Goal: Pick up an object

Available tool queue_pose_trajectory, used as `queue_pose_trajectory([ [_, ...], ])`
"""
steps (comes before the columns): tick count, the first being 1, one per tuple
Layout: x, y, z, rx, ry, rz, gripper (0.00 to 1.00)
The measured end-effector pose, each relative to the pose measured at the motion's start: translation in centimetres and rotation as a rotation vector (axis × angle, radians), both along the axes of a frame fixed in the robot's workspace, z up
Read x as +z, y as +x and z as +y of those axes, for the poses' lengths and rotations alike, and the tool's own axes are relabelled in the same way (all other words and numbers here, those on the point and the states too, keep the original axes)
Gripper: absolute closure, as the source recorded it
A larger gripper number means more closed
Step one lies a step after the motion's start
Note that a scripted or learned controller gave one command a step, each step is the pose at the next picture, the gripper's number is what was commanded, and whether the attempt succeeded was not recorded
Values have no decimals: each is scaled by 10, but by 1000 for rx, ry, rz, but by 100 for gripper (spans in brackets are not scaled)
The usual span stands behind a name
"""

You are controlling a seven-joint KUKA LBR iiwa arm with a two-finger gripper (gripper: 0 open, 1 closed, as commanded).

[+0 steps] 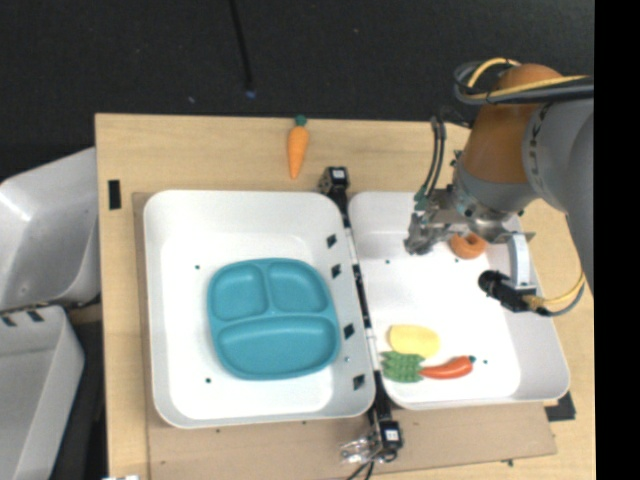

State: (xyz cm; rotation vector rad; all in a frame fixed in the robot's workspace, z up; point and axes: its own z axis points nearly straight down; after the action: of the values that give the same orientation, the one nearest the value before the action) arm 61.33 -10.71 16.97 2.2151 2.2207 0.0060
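The right bin [530,368] holds a yellow piece [413,339], a green piece [402,366] and a red pepper [447,368], bunched near its front left. A small orange object [466,245] lies at the bin's far side, partly covered by the wrist. My gripper [428,236] hangs low over the far part of this bin, just left of the orange object. I see nothing clearly in its hold.
A blue divided plate [272,317] lies in the left bin [170,268]. A toy carrot [297,148] rests on the wooden bench behind the bins. A black clip [334,179] sits at the far end of the divide between the bins.
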Motion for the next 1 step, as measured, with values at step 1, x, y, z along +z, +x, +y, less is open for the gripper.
queue_pose_trajectory([
  [1, 58, 5, 8, 1, 0, -1, 100],
])
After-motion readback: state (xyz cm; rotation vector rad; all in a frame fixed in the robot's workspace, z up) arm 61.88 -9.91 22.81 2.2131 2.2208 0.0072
